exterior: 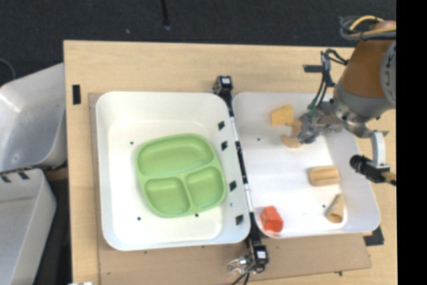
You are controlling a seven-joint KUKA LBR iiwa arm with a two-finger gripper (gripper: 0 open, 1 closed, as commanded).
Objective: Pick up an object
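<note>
A divided plate (180, 174) lies in the left bin (107, 143).

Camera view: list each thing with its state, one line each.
Green tray: flat in the left bin, nothing in its compartments.
Yellow piece: lying in the right bin, near the far wall.
Tan piece: lying right by the hand.
Wood block: lying on its side.
Cone: lying tipped over.
Red block: at the near wall.

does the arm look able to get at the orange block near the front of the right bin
Probably yes. The orange block lies by itself in the right bin, uncovered, and the gripper is over that same bin.
</note>
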